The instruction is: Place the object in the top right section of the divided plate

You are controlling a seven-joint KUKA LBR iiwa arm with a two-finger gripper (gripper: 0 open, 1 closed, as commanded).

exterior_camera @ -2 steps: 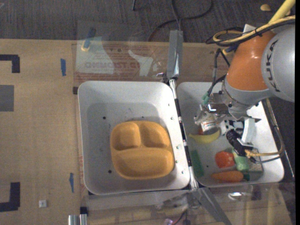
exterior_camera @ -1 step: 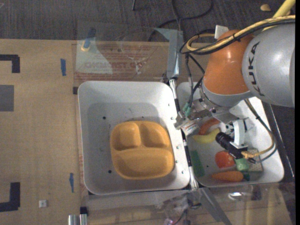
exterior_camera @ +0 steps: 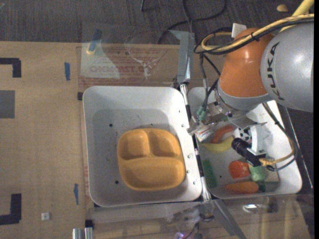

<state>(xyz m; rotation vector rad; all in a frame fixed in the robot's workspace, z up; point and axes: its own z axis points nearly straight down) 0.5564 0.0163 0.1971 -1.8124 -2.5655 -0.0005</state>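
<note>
Toy food lies jumbled in the right bin (exterior_camera: 294, 180): a yellow banana (exterior_camera: 219, 145), red tomato (exterior_camera: 239, 169), orange carrot (exterior_camera: 241, 187), green pieces. The gripper (exterior_camera: 205, 132) hangs over that bin's left edge, its state hidden. The orange divided plate (exterior_camera: 149, 159) sits in the left bin (exterior_camera: 99, 133).

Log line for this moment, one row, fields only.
arm: over right bin | gripper: low by banana | plate: left bin, nothing in sections | placement: not done
</note>
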